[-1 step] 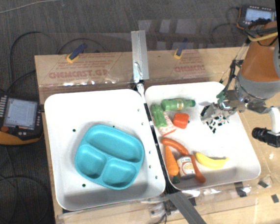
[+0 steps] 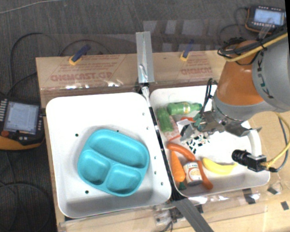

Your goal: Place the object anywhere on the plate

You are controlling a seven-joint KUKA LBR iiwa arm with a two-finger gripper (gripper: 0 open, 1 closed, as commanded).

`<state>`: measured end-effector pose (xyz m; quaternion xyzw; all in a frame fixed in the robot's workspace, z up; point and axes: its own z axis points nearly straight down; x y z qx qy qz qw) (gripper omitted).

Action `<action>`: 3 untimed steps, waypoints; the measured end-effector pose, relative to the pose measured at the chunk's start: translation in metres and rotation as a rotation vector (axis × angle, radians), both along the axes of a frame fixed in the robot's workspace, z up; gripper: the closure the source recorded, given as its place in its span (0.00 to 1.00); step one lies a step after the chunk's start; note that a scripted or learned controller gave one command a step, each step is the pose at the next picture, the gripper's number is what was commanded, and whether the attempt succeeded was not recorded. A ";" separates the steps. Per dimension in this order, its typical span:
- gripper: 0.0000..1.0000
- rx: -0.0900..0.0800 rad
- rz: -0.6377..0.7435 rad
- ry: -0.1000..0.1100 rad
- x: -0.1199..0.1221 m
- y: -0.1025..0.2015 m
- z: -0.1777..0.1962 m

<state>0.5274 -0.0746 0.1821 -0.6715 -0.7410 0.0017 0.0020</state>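
Glossy turquoise plastic plate [image 2: 113, 162], smooth white plastic bins [image 2: 71, 196] (faintly shiny); matt brown cardboard [image 2: 95, 72] behind

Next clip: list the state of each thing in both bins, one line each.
Blue plate: upright in left bin, holding nothing.
Green bottle: lying on its side, right bin.
Carrot: lying flat.
Banana: lying flat.
Small jar: beside the carrot.
Pincer: low over right bin.

The plate [image 2: 113, 162] is turquoise and both bins [image 2: 63, 115] are white. The banana [image 2: 217, 166] is yellow, the carrot [image 2: 177, 169] orange, the bottle [image 2: 184, 107] green.
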 end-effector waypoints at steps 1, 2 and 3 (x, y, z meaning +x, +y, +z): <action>1.00 0.000 0.144 -0.001 -0.019 0.035 0.020; 1.00 0.000 0.168 -0.001 -0.032 0.135 0.071; 0.00 -0.001 0.168 -0.002 -0.032 0.135 0.071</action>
